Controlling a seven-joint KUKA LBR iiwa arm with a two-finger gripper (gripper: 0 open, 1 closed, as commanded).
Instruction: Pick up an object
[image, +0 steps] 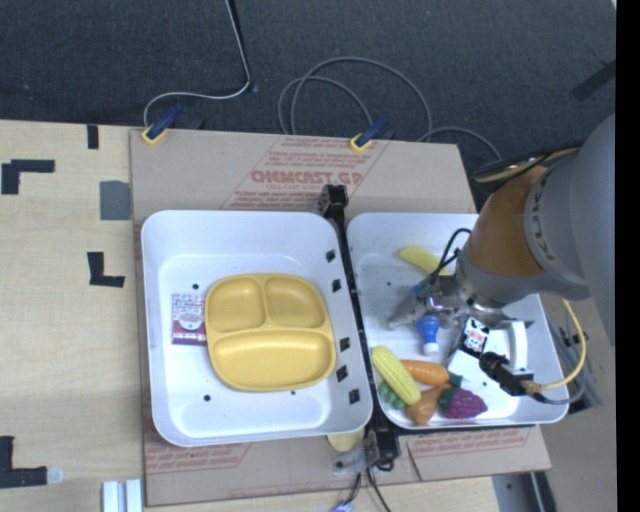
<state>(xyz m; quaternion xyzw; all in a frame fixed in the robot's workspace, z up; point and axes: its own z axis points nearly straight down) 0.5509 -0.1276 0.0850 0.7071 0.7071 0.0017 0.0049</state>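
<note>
A divided plate (270, 331) lies in the left bin (160, 300), a small card (187, 318) just beside its left edge. The right bin (372, 240) holds corn (394, 372), carrots (428, 373), grapes (462, 404) and a banana (418, 259), with the gripper (430, 312) between them.

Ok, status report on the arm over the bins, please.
Gripper low in right bin, nothing seen held. Corn, carrot, grapes lying near. Yellow tray in left bin.

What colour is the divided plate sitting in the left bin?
Yellow. The divided plate in the left bin shows plainly in the camera view.
</note>
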